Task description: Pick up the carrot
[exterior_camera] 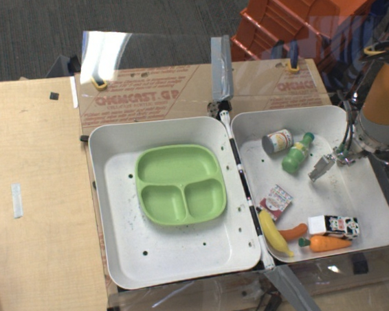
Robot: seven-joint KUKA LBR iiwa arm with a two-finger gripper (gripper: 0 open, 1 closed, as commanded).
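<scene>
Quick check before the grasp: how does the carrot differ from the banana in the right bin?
The carrot is orange with a green end; the banana is yellow. The carrot lies roughly parallel to the bin's near wall; the banana runs along the left wall. The carrot looks straight, the banana curved. Both lie flat in the right bin, at its near side.

The arm was seen as a rounded grey body ringed by a broad orange band above the wrist. Thin dark cables were strung along its side, and a small, pale metallic gripper was fitted at the tip.
</scene>
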